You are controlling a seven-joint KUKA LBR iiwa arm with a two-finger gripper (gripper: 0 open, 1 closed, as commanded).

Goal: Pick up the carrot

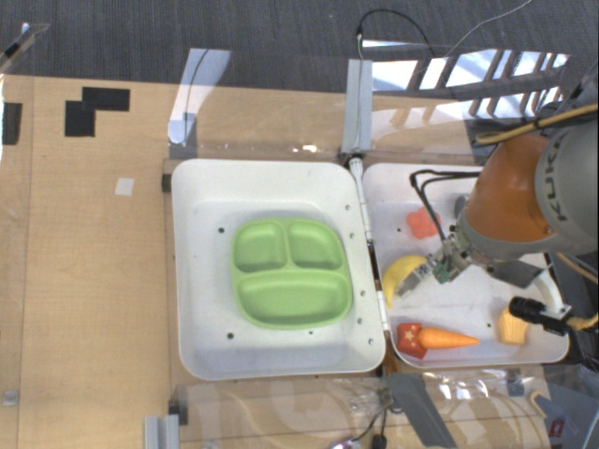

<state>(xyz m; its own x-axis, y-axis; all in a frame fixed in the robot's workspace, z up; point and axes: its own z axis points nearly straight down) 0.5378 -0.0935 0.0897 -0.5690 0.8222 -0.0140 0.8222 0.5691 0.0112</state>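
Carrot [445, 340] lying on its side along the near edge of the right bin [393, 181], orange tip pointing right, blunt end butted against a red piece [408, 334] in the near-left corner. Tool [440, 269] poised farther back in the same bin, hanging under the orange-banded arm [510, 195], just right of a yellow lemon-like piece [401, 271] — close enough that touching or not cannot be told. State of the tool likewise impossible to tell: tips small, dark, half lost under the wrist. Nothing visibly between them.

Elsewhere in the right bin: a small red-orange block [421, 224] toward the far side, a yellow chunk [513, 326] near the right wall. Left bin [197, 279] carrying a green divided plate [290, 272]. Both bins on a wooden worktop [84, 297].

Likely step in hand: moving nearer and slightly right to get above the carrot; task judged barely begun, carrot untouched.

Risks from here:
- Descending at the present spot and closing on the lemon-like piece instead — wrong object taken.
- Carrot hard against the near wall, so one side of the tool may strike the rim and stop short.
- Tapered, smooth shape — a pinch near the thin tip liable to squirt it out sideways; mid-body safer.
- Red piece touching the blunt end, apt to be dragged along or jammed in.
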